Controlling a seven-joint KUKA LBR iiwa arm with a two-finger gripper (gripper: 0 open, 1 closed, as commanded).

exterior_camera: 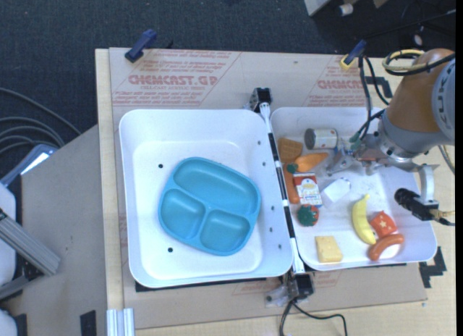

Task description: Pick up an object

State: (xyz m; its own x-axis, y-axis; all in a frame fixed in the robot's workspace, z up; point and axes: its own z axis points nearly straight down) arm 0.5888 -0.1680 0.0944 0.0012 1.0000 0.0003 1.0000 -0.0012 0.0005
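Note:
My gripper (346, 162) hangs low over the back part of the right bin (423, 255), reaching in from the right. Just beside it on the left lie an orange carrot-like piece (312, 161) and a grey can (321, 138) on its side. A small white item (336, 191) lies just in front of the gripper. Further forward are a yellow banana (361, 219), a red-and-white box (308, 188), a small green-and-red fruit (309, 216), a yellow block (328, 249) and two red items (384, 234). Nothing shows as held.
The left bin (137, 182) holds a blue divided plate (208, 206). A black divider rail (278, 182) runs between the two bins. An orange wedge (289, 148) lies against the right bin's left wall. Cables run beside the arm at the right.

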